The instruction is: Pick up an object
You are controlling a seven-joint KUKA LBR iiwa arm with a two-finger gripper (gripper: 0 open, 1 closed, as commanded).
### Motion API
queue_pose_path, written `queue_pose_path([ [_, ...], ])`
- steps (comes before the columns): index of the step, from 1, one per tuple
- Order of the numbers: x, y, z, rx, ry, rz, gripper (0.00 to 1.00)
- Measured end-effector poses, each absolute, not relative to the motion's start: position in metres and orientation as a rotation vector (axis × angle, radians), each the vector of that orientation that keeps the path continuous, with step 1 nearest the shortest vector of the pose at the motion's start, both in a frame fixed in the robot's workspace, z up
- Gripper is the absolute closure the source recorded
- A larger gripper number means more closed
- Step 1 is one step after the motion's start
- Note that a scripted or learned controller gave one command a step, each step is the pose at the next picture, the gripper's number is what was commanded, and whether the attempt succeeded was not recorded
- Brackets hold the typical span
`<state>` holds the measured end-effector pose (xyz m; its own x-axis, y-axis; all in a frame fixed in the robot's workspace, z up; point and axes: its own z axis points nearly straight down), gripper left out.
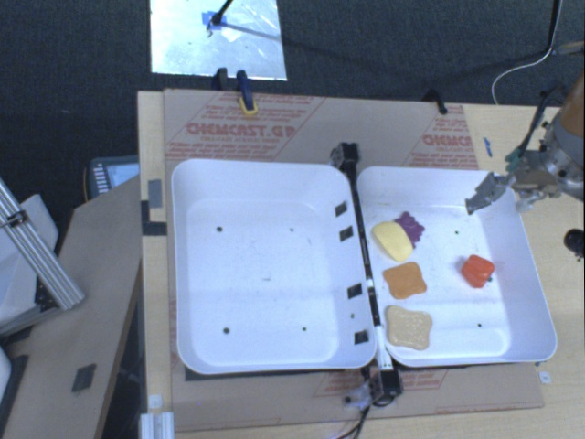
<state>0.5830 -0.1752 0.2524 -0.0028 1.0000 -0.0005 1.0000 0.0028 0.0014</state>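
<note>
Camera view: my gripper [482,198] sits over the right bin's [530,273] upper right corner; can't tell its state, nothing seen in it. Pick not done yet. Red piece [477,271] is nearest w/ open floor around it; yellow [392,240], purple [410,227], orange [404,280] & beige [408,327] pieces crowd the left wall.

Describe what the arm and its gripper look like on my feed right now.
At the view's right edge, the arm is grey metal with an orange band above the wrist. The gripper is small, grey and angular. Thin pale cables loop behind the arm, above the bench.
</note>
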Motion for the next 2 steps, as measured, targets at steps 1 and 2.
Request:
queue_pose_path([
  [1,0.584,-0.175,0.264,2.211,2.225,0.005,1.00],
  [2,0.594,-0.106,0.331,2.205,2.229,0.010,1.00],
])
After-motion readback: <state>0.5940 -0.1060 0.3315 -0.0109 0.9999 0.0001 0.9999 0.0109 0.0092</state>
